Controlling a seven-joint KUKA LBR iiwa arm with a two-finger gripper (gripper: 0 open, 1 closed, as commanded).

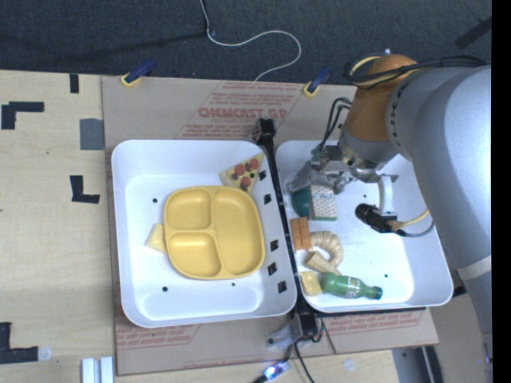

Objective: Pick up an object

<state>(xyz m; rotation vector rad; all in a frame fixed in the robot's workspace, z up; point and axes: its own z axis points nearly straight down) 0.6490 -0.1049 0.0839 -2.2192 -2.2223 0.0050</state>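
My gripper [321, 180] hangs low over the back-left part of the right bin [415, 246], under the orange wrist band. Right beneath it lie a teal rounded object [301, 203] and a small white box with a dotted pattern [324, 205]; the gripper looks close to or touching them, and nothing is visibly lifted. Along that bin's left side sit an orange block [299, 232], a tan curled pastry-like toy [326, 248], a small yellow piece [310, 282] and a green bottle [350, 286] lying on its side.
The left bin [136, 182] holds a yellow divided plate [214, 231], a pizza-slice toy [243, 172] at its back right and a yellow wedge [153, 236] tucked under the plate's left edge. A black clip-lined divider [275, 214] runs between the bins. The grey arm covers the right side.
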